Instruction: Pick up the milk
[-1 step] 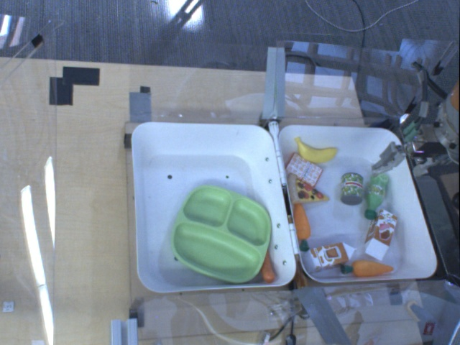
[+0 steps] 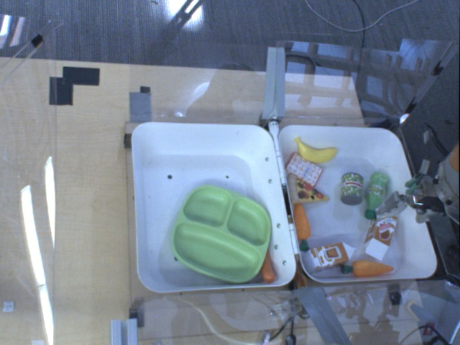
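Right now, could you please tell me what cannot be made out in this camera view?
- End effector: cut off by the right edge; finger state unclear.
- Milk carton: label print too small to read.
- Carrot in left bin: mostly hidden under the green plate.

We see the arm (image 2: 451, 165) reaching in at the right edge, its orange band just visible above the wrist. Its gripper (image 2: 399, 203) points left at mid-height of the frame. We cannot make out how the small, blurred tips are set.
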You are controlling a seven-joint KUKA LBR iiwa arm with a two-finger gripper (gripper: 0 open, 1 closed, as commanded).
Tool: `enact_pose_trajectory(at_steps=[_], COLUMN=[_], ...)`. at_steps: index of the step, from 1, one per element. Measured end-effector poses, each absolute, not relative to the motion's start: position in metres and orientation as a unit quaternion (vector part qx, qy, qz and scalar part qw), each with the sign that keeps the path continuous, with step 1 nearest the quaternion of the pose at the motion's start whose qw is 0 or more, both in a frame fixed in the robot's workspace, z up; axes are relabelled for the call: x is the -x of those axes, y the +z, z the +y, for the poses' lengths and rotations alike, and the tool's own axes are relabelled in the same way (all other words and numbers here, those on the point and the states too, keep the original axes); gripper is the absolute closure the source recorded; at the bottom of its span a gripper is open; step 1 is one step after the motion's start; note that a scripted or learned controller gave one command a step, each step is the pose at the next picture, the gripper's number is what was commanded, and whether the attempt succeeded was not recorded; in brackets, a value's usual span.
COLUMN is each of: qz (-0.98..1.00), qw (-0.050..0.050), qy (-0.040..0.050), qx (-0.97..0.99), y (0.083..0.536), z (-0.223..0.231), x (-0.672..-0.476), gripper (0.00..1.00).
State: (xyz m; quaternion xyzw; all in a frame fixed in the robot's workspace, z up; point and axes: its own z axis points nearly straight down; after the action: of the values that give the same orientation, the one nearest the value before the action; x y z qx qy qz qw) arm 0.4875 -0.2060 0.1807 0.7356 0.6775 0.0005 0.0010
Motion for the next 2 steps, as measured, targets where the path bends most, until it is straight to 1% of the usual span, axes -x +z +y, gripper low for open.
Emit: enact_pose_trajectory(at_steps=[1,2], qz=[0.702,0.702], qw=[0.004,0.007], qy=[0.002,0.0035], qx=[-0.712,-0.712], y=[0.096,0.109], z=[-0.197,-0.197], x=[-0.489,-0.492], gripper=[0.0,1.0])
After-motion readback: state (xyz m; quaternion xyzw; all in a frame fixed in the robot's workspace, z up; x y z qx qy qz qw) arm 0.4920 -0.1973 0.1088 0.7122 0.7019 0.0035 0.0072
